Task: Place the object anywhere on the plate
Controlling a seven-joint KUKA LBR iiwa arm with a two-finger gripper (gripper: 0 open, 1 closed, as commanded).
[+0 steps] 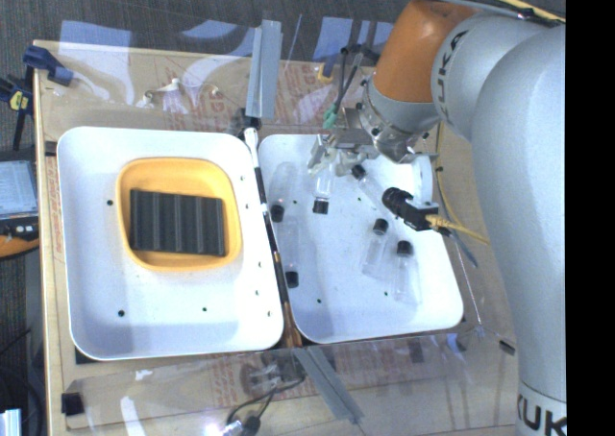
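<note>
A yellow plate (178,178) with a dark ribbed middle lies in the left bin (96,309). My gripper (332,163) hangs low over the top part of the right bin (336,314), well to the right of the plate. A clear, glassy object (386,267) with small dark ends lies on the floor of the right bin, below and to the right of the gripper. I see nothing clearly held in the gripper; glare and its own clear parts blur it.
Several small dark spots (277,211) dot the right bin's floor. A metal rail (261,69) stands behind the bins where they meet. The grey arm (500,136) covers the right side of the view, with a black fitting and yellow cable (408,207) over the right bin.
</note>
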